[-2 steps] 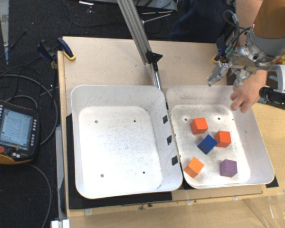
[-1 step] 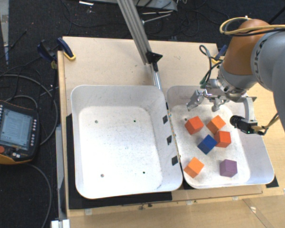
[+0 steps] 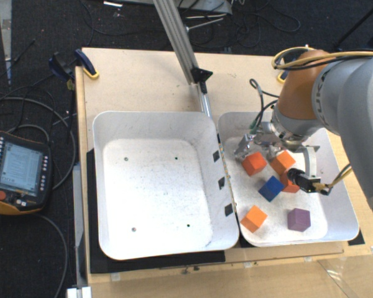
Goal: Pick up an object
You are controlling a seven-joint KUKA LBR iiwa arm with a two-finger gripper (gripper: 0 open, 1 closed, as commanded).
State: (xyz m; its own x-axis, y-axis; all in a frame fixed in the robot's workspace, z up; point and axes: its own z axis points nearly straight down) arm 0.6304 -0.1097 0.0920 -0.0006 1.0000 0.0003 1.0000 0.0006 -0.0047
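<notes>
Hovering low in the right bin (image 3: 336,228), my pincer (image 3: 270,151) sat beside an orange cube (image 3: 255,164); I couldn't tell its spread, so centring squarely before closing seemed wise.

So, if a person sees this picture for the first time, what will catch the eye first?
Probably the big grey arm with the orange band, reaching in from the right over the right bin. Next, the bright blocks under it: orange ones, a blue one and a purple one. The wide left bin stands out beside them.
</notes>
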